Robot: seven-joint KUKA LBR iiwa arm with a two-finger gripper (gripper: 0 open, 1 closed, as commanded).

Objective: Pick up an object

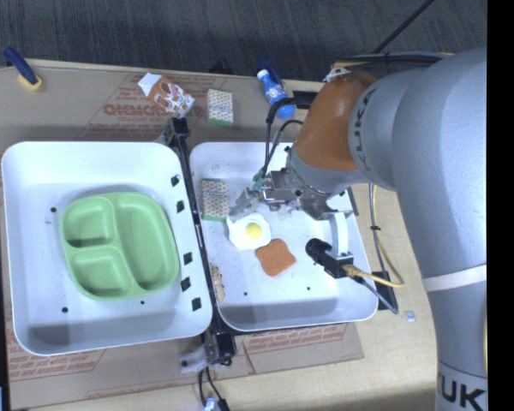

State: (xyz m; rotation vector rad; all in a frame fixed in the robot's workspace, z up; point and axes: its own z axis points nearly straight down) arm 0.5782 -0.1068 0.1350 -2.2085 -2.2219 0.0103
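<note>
Your two-finger gripper [259, 197] sits low in the right-hand shallow white bin [240, 311], just above the fried-egg toy [249, 230]; grip state cannot be determined

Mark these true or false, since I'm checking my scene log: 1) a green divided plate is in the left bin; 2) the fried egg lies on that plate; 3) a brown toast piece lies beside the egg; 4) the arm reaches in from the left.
1) True: the green divided plate is in the left bin.
2) False: the fried egg lies in the right bin.
3) True: the toast piece lies beside it.
4) False: the arm enters from the right.
</note>
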